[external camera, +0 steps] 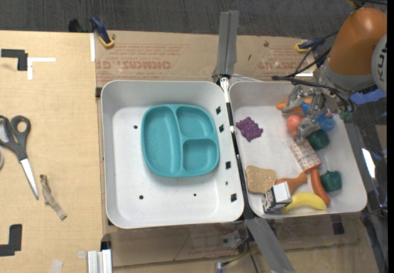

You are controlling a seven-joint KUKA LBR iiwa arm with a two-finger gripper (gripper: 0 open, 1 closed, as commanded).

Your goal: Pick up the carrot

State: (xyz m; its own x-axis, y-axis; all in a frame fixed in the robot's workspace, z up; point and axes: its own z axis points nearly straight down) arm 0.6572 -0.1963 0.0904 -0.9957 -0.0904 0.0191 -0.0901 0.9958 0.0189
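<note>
The carrot (316,184) is a long orange piece lying in the right bin (271,98), near its front right corner, between a green block (331,181) and a banana (306,202). My gripper (309,123) hangs over the back right part of that bin, well behind the carrot. It sits low among a red-orange ball (293,123), a blue item (326,123) and a dark green piece (319,139). Nothing shows held in it.
The right bin also holds purple grapes (249,128), a toast slice (260,179), a pink packet (305,156), a small white box (280,195) and an orange item (286,105). A teal divided plate (181,141) lies in the left bin (117,161). Scissors (18,149) rest on the bench.
</note>
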